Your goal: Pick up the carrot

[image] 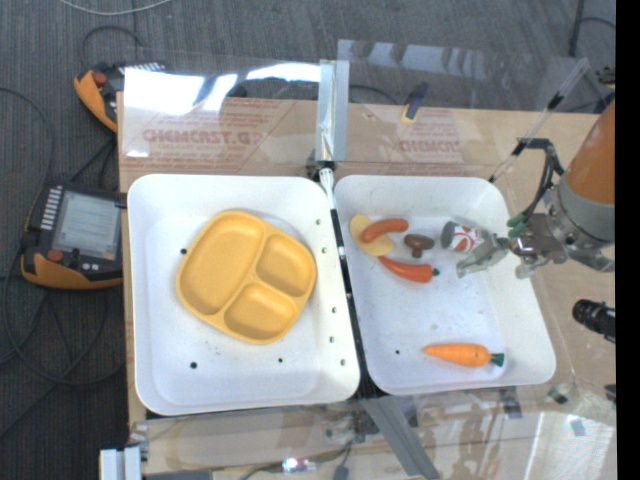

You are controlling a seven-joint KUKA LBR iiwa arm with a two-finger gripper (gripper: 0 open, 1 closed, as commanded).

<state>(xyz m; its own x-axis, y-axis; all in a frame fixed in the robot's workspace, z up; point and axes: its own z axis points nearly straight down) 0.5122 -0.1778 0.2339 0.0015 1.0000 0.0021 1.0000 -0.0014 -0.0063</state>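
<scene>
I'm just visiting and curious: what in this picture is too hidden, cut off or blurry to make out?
- Arm: cut off by the camera view's right edge.
- Gripper: blurred and small; what it is doing can't be read.
- Small can-like item: partly behind the gripper, too small to name.
- Brown item: too small to identify.
- Carrot: plain, lying apart from the gripper.

This is a robotics lab or test cell, not a home. A grey arm with an orange band (598,173) reaches over a desk (440,133) that carries two shallow white bins (340,363) side by side. A robot teach pendant (72,236) with a lit screen lies on dark grey carpet (60,388) left of the desk, loose cables (150,3) trail across that floor, and clear plastic panels (450,68) stand along the desk's far edge. The bins hold toy food (400,243) and a yellow divided plate (247,275).
</scene>
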